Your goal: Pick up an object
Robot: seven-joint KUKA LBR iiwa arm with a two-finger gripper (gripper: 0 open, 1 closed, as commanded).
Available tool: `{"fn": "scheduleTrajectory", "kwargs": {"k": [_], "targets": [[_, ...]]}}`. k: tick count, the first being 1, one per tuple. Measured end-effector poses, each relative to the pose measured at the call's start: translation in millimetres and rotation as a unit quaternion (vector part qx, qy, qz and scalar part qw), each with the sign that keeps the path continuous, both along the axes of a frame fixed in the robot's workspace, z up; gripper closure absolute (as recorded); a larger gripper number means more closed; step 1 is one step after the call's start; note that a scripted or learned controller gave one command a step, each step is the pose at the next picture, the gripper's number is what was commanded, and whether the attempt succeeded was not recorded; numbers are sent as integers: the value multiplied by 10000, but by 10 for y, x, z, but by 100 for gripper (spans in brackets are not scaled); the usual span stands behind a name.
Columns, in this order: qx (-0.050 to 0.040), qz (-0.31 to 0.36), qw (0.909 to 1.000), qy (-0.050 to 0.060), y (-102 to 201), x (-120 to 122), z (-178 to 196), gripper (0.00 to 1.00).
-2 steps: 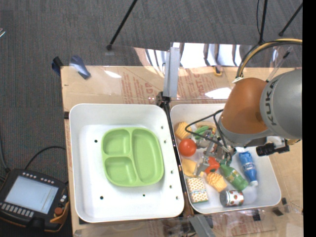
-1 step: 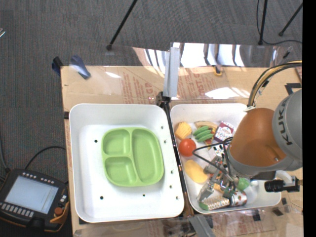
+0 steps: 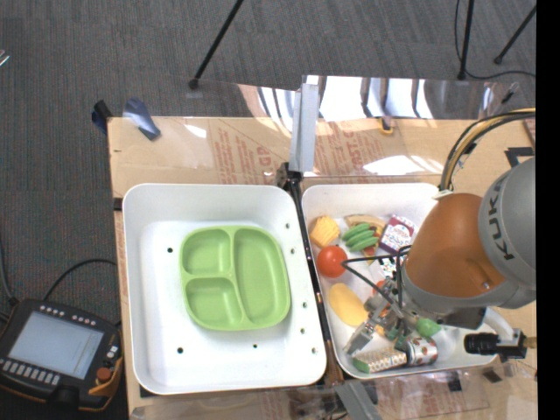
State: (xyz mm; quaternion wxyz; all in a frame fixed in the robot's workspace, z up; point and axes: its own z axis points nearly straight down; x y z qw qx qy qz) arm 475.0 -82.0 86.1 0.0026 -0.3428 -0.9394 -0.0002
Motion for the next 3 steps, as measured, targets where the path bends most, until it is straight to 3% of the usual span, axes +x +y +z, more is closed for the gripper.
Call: {"fn": "scheduleTrajectory", "kwargs": {"k": [1, 2, 3], "targets": [[-2, 151, 9999, 5, 21, 3, 0, 0], [6, 158, 9999, 16, 22, 2, 86, 100], [-10, -1891, 9820, -20, 735, 260, 1015, 100]]}}
